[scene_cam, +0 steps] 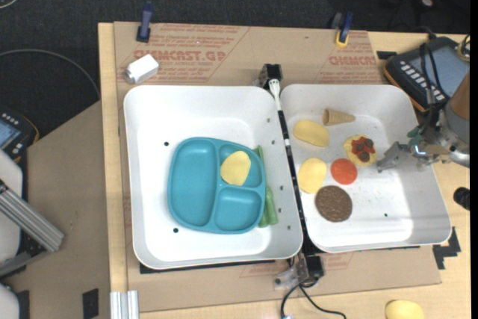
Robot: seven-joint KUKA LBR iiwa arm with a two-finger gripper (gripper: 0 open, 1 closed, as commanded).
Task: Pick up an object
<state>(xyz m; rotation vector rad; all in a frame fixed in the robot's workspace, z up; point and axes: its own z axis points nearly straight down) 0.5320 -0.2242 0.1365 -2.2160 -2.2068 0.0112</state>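
Observation:
My gripper (pixel 397 148) hangs over the right part of the right bin (pixel 418 224), reaching in from the right, open with nothing between its fingers. One fingertip (pixel 383 162) points toward the toy foods to its left. Nearest is a small red and yellow piece (pixel 361 148), then an orange-red disc (pixel 344 172). Further left lie a yellow round piece (pixel 312 174), a yellow oval piece (pixel 311 133), a tan cone (pixel 338 116) and a brown cookie (pixel 333 203).
The left bin (pixel 149 116) holds a teal divided plate (pixel 198 187) with a yellow piece (pixel 236 168) on it and a green item (pixel 267 205) along its right side. A black device (pixel 418 71) sits behind the right bin.

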